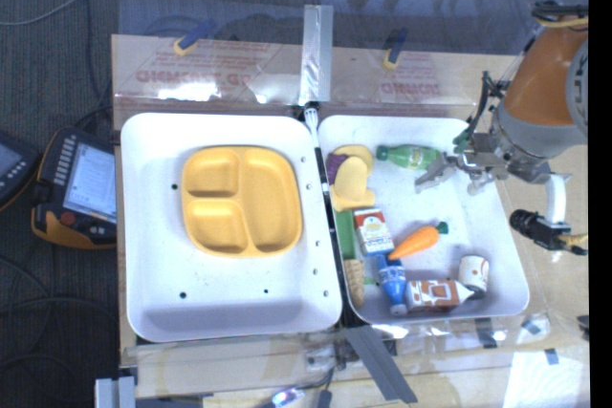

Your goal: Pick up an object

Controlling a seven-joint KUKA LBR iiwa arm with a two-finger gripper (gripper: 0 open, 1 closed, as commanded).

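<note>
Crowding the near edge of the right bin (514, 253), a small carton (438, 294) lies on its side with a white cup (474, 270) just beside it toward the right wall and a blue-capped bottle (391, 286) at its left end. Just behind these, a carrot (417, 241) lies slantwise next to a red-and-white box (372, 231), and a green stick-shaped item (343, 231) runs along the bin's left wall. Farther back, a yellow piece (352, 180) and a purple one (334, 167) sit by that same wall, and a green bottle (411, 155) lies on its side near the far rim. The open floor in this bin is on its right half (between carrot and right wall). The gripper (461, 169) hangs over that far right part, its fingers spread apart with nothing between them, close to the green bottle's cap end but not touching it. The left bin (143, 205) holds a yellow divided plate (242, 199) near its middle, with bare white floor all round. Beyond both bins the worktop (229, 72) shows taped plastic sheeting.
</note>
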